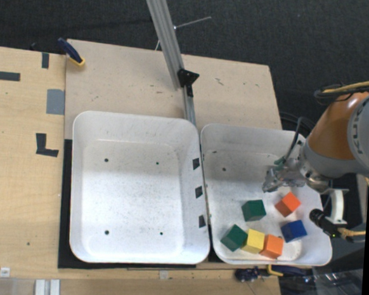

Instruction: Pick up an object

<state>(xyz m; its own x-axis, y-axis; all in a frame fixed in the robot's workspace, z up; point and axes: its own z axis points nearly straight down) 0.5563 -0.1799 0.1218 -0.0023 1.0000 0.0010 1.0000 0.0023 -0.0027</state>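
Orange block (272, 245) lies below the gripper (272, 183), whose grip I cannot tell.

The arm (348, 134) runs off the right edge; the end effector (276, 181) is too blurred to read.

You find no readable text, label, brand, number or sign anywhere here. The bench (145, 77) carries only blank dark and grey tape patches (56, 101) toward nine and ten o'clock, with nothing written on them. The cubes (254, 210) at four o'clock show plain coloured faces, and the bins (84, 129) bear only dark specks.
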